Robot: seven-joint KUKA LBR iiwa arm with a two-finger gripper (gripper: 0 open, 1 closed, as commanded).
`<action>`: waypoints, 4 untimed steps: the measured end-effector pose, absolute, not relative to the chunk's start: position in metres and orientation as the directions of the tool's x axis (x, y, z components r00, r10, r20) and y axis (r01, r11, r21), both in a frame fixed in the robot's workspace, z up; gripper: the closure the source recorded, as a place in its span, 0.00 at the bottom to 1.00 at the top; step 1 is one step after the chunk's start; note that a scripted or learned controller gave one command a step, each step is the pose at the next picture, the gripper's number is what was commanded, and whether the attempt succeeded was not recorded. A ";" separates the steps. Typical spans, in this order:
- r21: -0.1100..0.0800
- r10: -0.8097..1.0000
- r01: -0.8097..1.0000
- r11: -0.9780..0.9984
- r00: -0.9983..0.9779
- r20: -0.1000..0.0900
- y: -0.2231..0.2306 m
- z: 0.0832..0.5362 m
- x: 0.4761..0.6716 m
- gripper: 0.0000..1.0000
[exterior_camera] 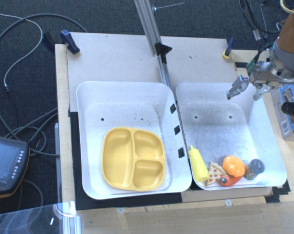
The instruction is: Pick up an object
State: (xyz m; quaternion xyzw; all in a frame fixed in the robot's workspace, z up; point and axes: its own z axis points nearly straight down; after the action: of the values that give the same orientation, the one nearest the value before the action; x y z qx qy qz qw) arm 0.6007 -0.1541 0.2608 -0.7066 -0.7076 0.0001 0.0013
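Two white bins [88, 99] sat on the bench; my spread, empty gripper [247, 87] hovered at the right bin's far edge, the orange [233, 165] lying toward its near edge.

Two white bins [88, 96], one yellow tray [133, 158], one orange [233, 165].

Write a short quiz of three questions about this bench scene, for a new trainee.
1. True or false: the yellow tray lies in the left bin.
2. Which thing lies nearest the divider in the right bin? A) orange ball B) yellow bottle C) grey jar
3. Fill in: the tool is above the ____ part of the right bin, apart from the things.

Key: 1. True. 2. B. 3. far (upper in the picture); the things are clustered at the near edge.
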 end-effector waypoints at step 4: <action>-0.008 1.000 1.000 0.000 0.000 0.003 -0.144 0.089 0.593 0.00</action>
State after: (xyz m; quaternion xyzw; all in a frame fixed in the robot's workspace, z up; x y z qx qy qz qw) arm 0.5931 -0.1442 0.0895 -0.7070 -0.7072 0.0019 0.0039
